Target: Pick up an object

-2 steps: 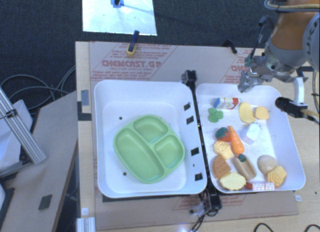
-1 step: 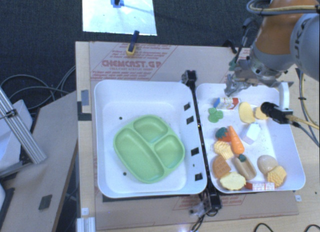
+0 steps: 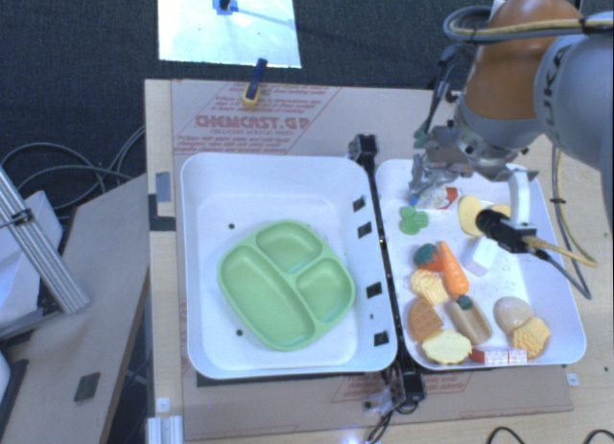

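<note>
Toy food fills the right bin (image 3: pixel 566 322) below the gripper (image 3: pixel 425 185): a yellow slice (image 3: pixel 447 345) at the near rim, a bun (image 3: pixel 512 314), a hot dog (image 3: pixel 468 315), then a carrot (image 3: pixel 452 268) and a green piece (image 3: pixel 413 221) just beneath the fingertips. Left of the gripper, the other bin (image 3: pixel 206 202) holds a green tray (image 3: pixel 285 284).

By my reading the step is the reach: the gripper hangs low over the bin's far left corner, beside a small red-and-white item (image 3: pixel 443 197), nothing visibly between its fingers. Whether they are spread or pressed together I cannot tell. Next it must settle on one piece and close around it.

The arm (image 3: pixel 523 58) comes in from the right, wrist bent downward, orange band above.
</note>
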